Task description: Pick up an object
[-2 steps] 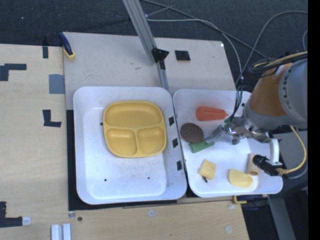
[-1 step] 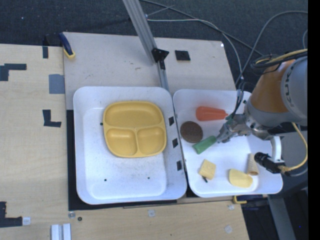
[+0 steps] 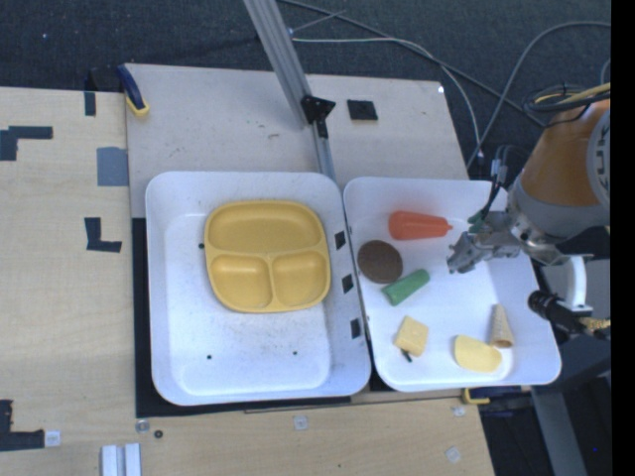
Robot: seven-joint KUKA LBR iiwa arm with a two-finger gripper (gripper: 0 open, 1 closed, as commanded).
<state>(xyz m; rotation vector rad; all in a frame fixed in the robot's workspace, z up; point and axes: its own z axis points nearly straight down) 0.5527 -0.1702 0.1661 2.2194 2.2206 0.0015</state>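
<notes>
Gripper (image 3: 464, 254), finger state unclear, hovers just right of the orange carrot (image 3: 419, 226), risking nudging it away.

robotics lab | taped bench (image 3: 60, 266) | loose cables (image 3: 397, 43) | aluminium camera pole (image 3: 278, 38)

You're looking at an evenly lit, fairly bright scene with soft overhead light, only faint shadows under the items in the right bin (image 3: 536, 365), mild glare on the white left bin (image 3: 169, 266), slightly soft focus overall, and darker, noisy corners on the carpet.
</notes>
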